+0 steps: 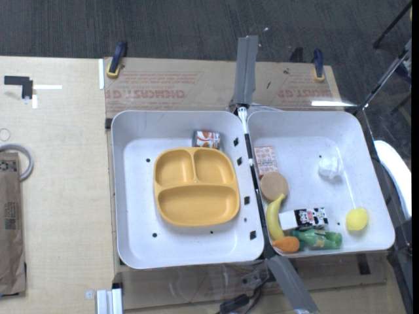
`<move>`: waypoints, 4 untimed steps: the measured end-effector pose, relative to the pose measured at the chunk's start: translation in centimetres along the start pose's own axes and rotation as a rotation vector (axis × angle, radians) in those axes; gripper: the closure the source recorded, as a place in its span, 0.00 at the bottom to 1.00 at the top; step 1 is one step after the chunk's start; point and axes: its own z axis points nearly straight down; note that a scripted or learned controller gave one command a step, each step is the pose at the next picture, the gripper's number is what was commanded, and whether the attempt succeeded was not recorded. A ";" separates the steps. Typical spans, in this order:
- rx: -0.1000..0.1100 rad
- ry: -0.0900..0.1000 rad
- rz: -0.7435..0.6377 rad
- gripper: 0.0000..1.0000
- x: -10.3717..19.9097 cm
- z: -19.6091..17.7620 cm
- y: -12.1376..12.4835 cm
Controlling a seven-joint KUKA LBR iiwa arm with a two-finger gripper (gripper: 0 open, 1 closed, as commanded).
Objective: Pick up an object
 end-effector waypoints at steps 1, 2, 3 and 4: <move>0.001 -0.003 -0.002 1.00 0.0 -0.8 0.1; 0.000 0.006 0.039 1.00 -0.7 1.7 1.0; 0.000 0.003 0.036 1.00 -0.7 0.8 1.2; 0.002 0.000 0.033 1.00 -0.7 0.0 1.3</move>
